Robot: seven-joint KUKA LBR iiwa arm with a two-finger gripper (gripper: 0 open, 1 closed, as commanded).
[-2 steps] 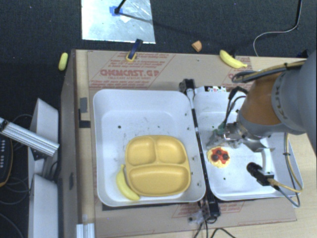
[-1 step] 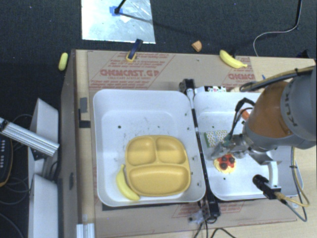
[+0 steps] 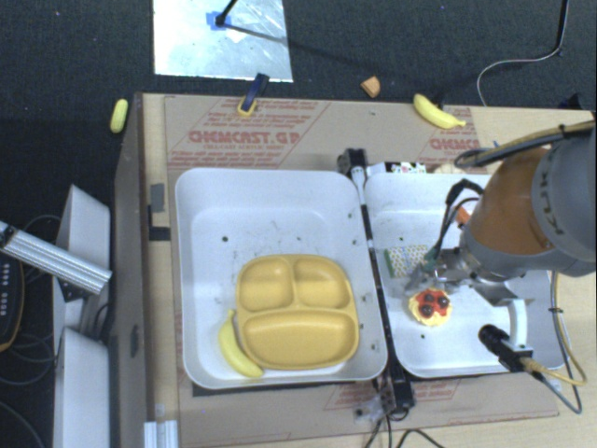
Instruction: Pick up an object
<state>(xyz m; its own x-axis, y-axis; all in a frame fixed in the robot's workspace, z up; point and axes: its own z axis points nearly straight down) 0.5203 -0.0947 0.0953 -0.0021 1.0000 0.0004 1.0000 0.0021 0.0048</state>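
**benchwatcher:** Where was the arm at that point?

**me:** I had the gripper [image 3: 437, 271] low in the right bin [image 3: 410, 215], hanging just over the small yellow toy with red and dark blobs [image 3: 430, 306]. It looked like the approach step, nothing lifted. I couldn't tell how the fingers stood, the wrist hid them. Next it needed a straight drop onto the toy and a clean close.

Smooth yellow plastic tray [image 3: 297, 311], matt white bins [image 3: 210, 241]
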